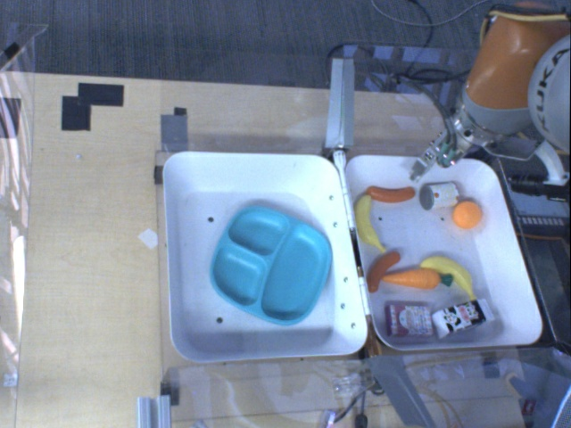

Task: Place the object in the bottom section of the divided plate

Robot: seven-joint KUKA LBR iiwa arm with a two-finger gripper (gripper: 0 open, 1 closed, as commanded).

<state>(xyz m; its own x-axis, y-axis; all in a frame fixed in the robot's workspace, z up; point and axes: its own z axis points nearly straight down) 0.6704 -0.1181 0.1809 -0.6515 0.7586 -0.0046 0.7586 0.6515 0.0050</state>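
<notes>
Nearest the lower edge of the frame, in the right-hand shallow white bin [526, 315], a maroon carton [409, 319] lies flat beside a small black-and-white carton [460, 316], the two end to end along the bin's bottom wall. Just above them an orange plastic carrot [412, 279] lies crosswise, its green tip touching a yellow banana [450, 272] on its right and its blunt end against a reddish-brown sausage [384, 269] on its left.

To the left, in the left-hand shallow white bin [192, 239], a light blue divided plate [271, 264] sits near the middle, tilted in the frame; its one large section faces the lower right and two smaller sections lie toward the upper left. None of the sections holds anything.

Higher in the right bin, a second yellow banana [366, 223] curves along the left wall. Above it lies a second reddish sausage [391, 194], next to a short grey cylinder [438, 195], with a round orange fruit [467, 215] just to that cylinder's lower right.

At the upper right of the frame, the grey arm with its orange band [501, 69] reaches in, and the two-finger gripper [439, 159] hovers over the top edge of the right bin, just above the grey cylinder. I cannot tell how its jaws stand, and nothing shows between them. Every loose object lies in the right bin, well apart from the plate.
</notes>
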